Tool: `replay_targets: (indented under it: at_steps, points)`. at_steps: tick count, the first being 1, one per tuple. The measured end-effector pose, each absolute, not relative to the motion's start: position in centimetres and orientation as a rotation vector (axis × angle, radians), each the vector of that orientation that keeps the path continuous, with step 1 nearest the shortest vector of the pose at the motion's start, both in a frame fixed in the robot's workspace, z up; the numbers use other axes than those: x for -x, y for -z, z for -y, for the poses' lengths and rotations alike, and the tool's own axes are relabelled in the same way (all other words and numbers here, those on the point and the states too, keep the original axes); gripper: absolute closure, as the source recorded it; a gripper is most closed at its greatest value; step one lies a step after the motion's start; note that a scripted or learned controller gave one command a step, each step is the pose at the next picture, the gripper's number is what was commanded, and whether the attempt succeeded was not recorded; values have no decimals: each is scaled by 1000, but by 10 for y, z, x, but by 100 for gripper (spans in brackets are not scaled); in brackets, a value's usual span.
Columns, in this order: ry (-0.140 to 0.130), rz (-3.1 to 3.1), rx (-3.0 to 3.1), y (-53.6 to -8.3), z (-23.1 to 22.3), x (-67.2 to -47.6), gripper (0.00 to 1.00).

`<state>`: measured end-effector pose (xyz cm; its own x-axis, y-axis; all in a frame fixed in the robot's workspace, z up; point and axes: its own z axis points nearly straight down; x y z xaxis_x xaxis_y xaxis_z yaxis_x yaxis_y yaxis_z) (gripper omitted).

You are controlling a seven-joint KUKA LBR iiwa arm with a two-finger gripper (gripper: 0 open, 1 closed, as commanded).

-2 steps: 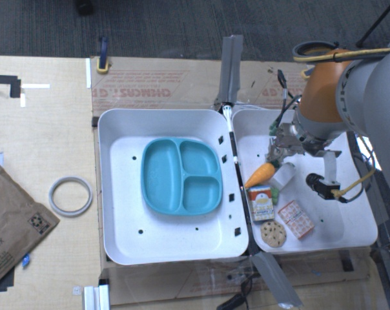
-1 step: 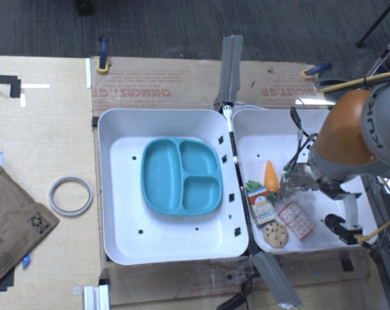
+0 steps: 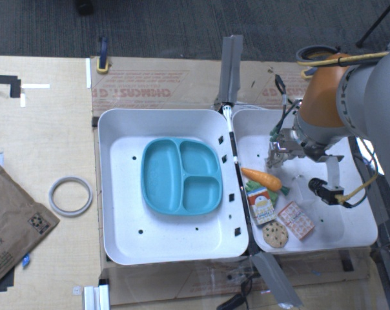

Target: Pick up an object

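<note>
Hovering over the right bin [image 3: 359,234], the gripper [image 3: 277,152], whose state I cannot tell, could skid off the rounded carrot [image 3: 261,178] crowded against a carton [image 3: 262,204].

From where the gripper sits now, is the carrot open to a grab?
Probably yes. The gripper hangs over the right bin, just above and right of the carrot. Nothing lies on the carrot; only the carton lies close below it, and the bin's divider wall is near its left tip.
</note>
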<state>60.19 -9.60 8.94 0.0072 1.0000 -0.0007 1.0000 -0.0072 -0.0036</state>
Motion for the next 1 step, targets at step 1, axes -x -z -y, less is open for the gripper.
replay_targets:
  at_steps: [1]
  points:
    - [-6,2300,2136,-189,75,-595,0]
